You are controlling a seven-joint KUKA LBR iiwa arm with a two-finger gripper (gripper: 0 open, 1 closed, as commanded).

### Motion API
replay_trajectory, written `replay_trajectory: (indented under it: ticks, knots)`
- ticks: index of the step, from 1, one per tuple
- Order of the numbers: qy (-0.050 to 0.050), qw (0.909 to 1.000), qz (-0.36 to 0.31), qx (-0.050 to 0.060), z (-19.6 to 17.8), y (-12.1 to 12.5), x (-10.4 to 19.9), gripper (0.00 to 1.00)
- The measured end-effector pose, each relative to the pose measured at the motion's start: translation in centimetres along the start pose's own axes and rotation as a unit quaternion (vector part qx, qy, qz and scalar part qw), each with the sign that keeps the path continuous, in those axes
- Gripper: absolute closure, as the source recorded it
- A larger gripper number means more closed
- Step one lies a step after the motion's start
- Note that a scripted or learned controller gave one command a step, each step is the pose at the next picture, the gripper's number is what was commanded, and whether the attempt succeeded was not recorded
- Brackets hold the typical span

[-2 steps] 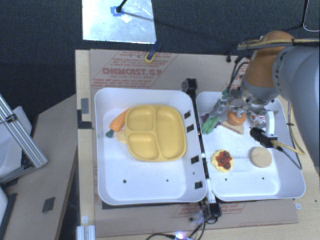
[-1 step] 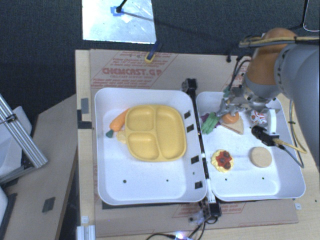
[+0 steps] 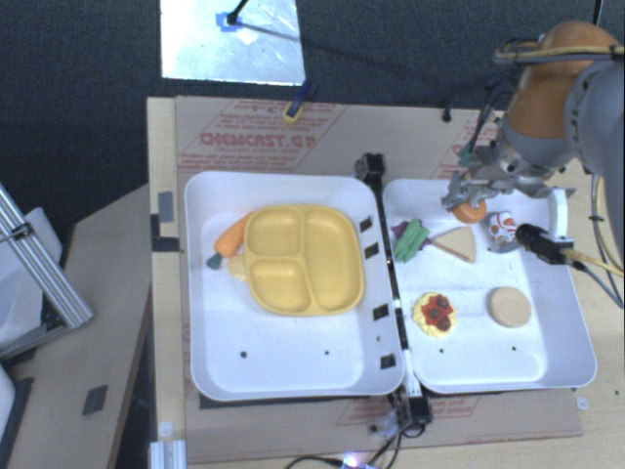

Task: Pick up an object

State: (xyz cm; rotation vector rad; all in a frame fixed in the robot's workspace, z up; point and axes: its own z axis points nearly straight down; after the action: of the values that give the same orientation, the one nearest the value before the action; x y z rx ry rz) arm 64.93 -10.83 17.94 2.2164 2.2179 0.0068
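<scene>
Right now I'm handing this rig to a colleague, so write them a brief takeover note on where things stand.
Gripper: low at the back of the right bin, over a small orange piece; a grasp can't be confirmed.
Right bin also holds: green vegetable, sandwich wedge, red-and-white item, mini pizza, round cookie.
Left bin: yellow divided plate, carrot beside it.
Done: nothing visibly lifted.
Left: secure one object and raise it.

The grey arm [image 3: 586,106] reaches in from the right, orange band uppermost, wrist bent downward, with the gripper [image 3: 467,201] held low, pointing down and leftward.
</scene>
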Motion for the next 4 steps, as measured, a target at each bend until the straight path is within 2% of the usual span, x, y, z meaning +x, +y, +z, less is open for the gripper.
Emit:
replay_trajectory:
  ticks: [1, 2, 3, 4]
  knots:
    - [0.000, 1.0000, -0.002, 0.000, -4.9, 0.2, 0.0, 1.00]
    - [0.001, 1.0000, -0.002, 0.004, -4.0, -3.4, 3.1, 1.00]
    - [0.002, 1.0000, -0.003, 0.004, -5.2, -6.9, 6.8, 1.00]
    - [0.001, 1.0000, -0.003, 0.005, -4.0, -10.5, 10.8, 1.00]
